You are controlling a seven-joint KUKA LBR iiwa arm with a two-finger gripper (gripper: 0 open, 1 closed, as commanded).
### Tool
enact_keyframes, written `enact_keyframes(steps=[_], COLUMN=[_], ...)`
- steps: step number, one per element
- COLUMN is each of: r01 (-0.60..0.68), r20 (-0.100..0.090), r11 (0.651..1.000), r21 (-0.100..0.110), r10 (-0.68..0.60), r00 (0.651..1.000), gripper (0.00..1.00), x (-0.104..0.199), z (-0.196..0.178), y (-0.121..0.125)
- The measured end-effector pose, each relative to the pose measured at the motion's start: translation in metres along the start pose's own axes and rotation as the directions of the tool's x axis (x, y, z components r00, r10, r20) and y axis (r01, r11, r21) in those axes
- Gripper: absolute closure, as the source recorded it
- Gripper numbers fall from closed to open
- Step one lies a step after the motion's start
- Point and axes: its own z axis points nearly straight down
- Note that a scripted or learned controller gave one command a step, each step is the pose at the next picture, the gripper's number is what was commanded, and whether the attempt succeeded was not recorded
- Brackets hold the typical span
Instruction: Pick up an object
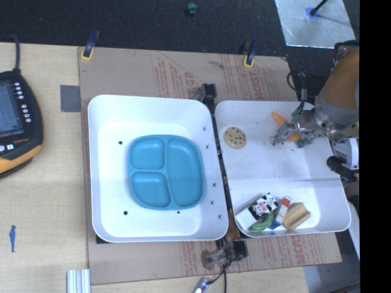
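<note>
The camera view looks down at a slant on your table, where two shallow white bins sit side by side on a sheet of brown cardboard. In the left bin you see a blue divided plate lying flat near the middle, with three compartments facing up. The right bin holds the loose things. A round cookie lies near its left wall, toward the far end. At the near edge of that bin a small cluster is gathered: a black-and-white toy, a green piece just in front of it, a small red-and-white item and a tan wedge on the right of the group, all touching or just beside one another. The arm reaches in from the right, its orange band visible above the wrist, and the end effector is down over the far right part of the right bin. An orange object lies right at the end effector, its near end hidden behind the metal fingers; you cannot tell from here whether the end effector is released or clenched, nor whether it grips that orange piece. Off to the left, a teach pendant rests on the table, well apart from both bins. Two clamps pin the cardboard's far edge.
</note>
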Motion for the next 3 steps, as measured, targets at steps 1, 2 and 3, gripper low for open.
enact_keyframes(steps=[1,2,3], r01=[-0.002,0.000,0.002], r20=[-0.003,-0.003,-0.003], r11=[1.000,1.000,1.000], r21=[0.008,0.011,0.013], r10=[0.002,0.000,-0.002], r00=[1.000,1.000,1.000], gripper=[0.00,0.00,1.00], x=[-0.002,0.047,0.046], z=[-0.004,0.005,-0.005], y=[0.033,0.033,0.033])
